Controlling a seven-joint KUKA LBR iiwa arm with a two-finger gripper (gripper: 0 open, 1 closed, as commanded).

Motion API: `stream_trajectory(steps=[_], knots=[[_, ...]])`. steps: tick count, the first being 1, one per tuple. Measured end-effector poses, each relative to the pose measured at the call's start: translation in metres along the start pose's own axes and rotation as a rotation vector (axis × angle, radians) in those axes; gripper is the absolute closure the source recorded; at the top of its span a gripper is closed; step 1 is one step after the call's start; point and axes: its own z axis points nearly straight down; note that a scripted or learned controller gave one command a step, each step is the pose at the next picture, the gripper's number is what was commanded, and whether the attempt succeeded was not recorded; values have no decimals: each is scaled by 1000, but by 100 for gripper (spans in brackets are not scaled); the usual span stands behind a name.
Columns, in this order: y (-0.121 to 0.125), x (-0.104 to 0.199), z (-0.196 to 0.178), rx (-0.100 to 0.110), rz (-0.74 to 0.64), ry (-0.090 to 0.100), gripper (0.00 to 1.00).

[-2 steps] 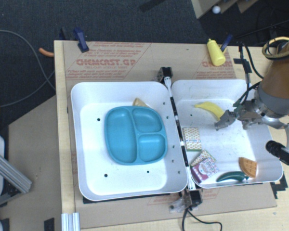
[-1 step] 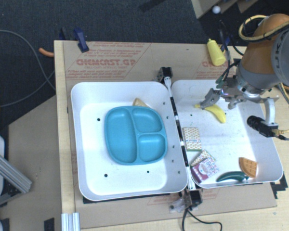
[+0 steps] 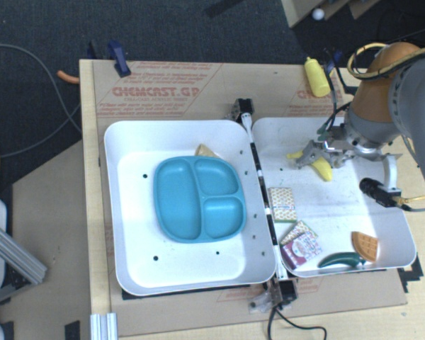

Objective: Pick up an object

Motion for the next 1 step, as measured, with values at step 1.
stream_trajectory(steps=[1], knots=[[1, 0, -11, -3, -2, -2, 100]])
